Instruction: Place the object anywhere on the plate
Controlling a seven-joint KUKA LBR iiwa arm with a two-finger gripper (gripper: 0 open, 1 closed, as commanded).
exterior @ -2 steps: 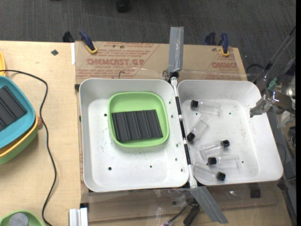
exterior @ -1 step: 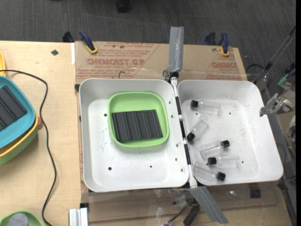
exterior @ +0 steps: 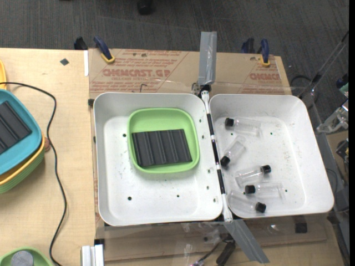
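The green square plastic plate (exterior: pixel 162 119) with its dark ribbed insert (exterior: pixel 161 147) carries no vial, so the whole placing is still to do. The clear, black-capped vials (exterior: pixel 236 147) lie scattered to the plate's right in the neighbouring white bin (exterior: pixel 294 154). I cannot tell the gripper's state.

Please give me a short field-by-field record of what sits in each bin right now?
left bin: holds a green plate toward its back
on plate: a dark ribbed pad
right bin: clear vials with black caps, lying loose
vial count: about five; one near the back left, one by the divider, the rest toward the front
vials on plate: none yet
beside bins: stacked teal and yellow trays at far left, black cable on the bench
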